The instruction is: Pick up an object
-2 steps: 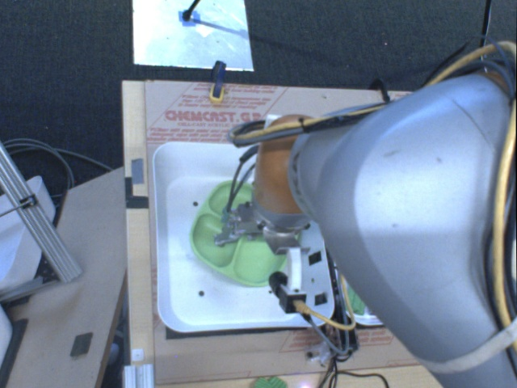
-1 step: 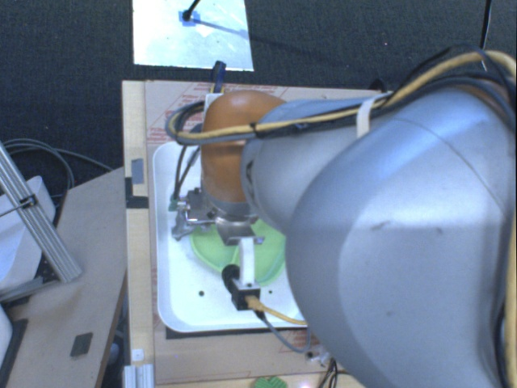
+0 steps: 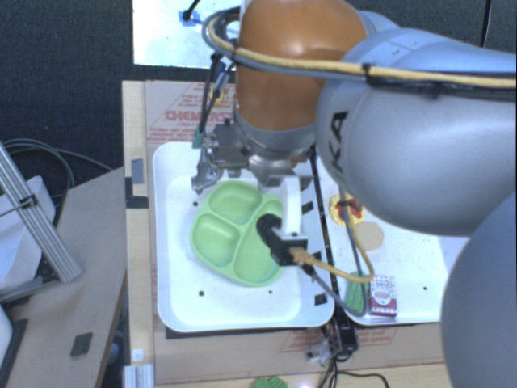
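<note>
- Green plate (image 3: 234, 237) with little sections in it is lying in the left white bin (image 3: 174, 217), near the middle, and it is tipping a bit toward us.
- The big grey arm (image 3: 404, 152) is reaching in from the right and leaning over that bin.
- The orange band (image 3: 291, 63) on the arm is sitting high above the plate and hiding a lot of the bin's back part.
- The gripper (image 3: 212, 172) is hanging low at the plate's back edge, on the plate's left side, very near it or maybe touching it.
- I cannot tell how the gripper is set, because the arm is covering much of it.
- I am not seeing the plate lifted, so I think the arm is just getting into place for a grab.
- A black plug (image 3: 275, 241) with a yellow cable (image 3: 331, 269) is dangling over the plate's right side.
- In the right white bin (image 3: 420, 297), a small red and white packet (image 3: 384, 295), a green thing (image 3: 355, 296) and a round tan thing (image 3: 370, 235) are waiting.
- Next, I think the gripper is needing to pinch the plate's thin rim, because the plate is wide and flat.
- The rim looks smooth, so it could be slipping out if the pinch is not snug.
- After that, a slow lift straight up is looking like the safe way.
</note>
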You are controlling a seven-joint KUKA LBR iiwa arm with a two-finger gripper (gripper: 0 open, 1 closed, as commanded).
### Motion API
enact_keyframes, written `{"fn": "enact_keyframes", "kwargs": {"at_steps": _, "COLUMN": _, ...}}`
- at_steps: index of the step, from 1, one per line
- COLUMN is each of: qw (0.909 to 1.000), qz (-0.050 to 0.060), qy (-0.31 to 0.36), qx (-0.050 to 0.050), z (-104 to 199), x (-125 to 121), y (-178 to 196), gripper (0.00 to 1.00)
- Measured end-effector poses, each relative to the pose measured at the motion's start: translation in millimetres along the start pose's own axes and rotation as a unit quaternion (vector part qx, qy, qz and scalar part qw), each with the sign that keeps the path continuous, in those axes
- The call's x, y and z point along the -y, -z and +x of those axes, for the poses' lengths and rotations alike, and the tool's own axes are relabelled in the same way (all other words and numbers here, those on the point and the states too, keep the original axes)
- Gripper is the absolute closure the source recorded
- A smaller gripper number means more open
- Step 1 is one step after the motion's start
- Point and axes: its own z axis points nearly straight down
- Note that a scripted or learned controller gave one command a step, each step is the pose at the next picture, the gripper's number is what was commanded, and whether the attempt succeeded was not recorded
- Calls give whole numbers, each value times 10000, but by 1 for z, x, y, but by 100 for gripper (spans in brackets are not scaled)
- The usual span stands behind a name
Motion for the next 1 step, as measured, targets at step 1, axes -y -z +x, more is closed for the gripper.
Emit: {"fn": "enact_keyframes", "kwargs": {"at_steps": 1, "qw": 10000, "qz": 76, "qy": -26, "qx": 32, "z": -1, "x": 34, "y": -52, "gripper": 0}}
